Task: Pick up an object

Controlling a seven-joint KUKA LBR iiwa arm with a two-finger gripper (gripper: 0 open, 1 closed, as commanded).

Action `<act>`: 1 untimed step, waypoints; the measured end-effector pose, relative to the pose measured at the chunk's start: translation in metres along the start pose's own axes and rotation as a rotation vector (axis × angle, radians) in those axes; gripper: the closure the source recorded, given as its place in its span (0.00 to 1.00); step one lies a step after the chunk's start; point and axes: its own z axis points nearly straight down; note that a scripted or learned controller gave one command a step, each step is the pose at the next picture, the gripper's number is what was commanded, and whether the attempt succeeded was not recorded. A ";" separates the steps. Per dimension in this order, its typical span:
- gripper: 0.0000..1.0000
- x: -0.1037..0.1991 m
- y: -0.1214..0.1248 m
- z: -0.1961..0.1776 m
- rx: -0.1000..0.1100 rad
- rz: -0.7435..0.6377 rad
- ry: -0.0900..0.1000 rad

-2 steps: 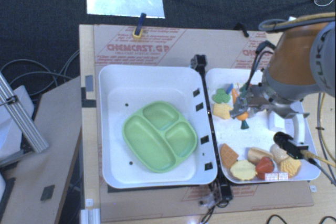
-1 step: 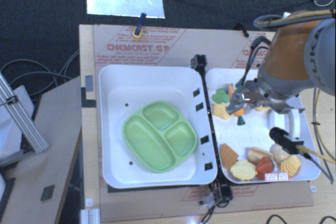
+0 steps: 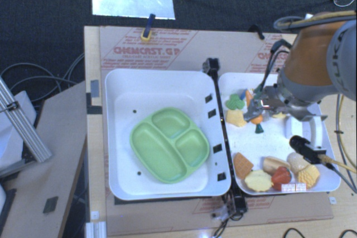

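My gripper [image 3: 261,107] hangs low over the upper middle of the right bin [image 3: 279,82], under the grey and orange arm that covers the bin's upper right. An orange carrot-like toy [image 3: 255,116] lies right at the gripper's tip; whether it is held is hidden. A green leafy toy [image 3: 235,102] and a yellow wedge [image 3: 236,119] lie just to its left. A small teal piece [image 3: 259,129] sits below it.
The left bin [image 3: 120,86] holds a green divided plate [image 3: 169,144]. Along the right bin's front edge lie an orange cracker [image 3: 242,164], a yellow round piece [image 3: 257,180], a red piece [image 3: 281,175], a tan roll [image 3: 273,163] and a yellow waffle-like piece [image 3: 309,176]. A black part [image 3: 303,148] juts over them.
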 end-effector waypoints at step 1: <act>1.00 0.002 0.007 -0.009 -0.001 -0.003 0.001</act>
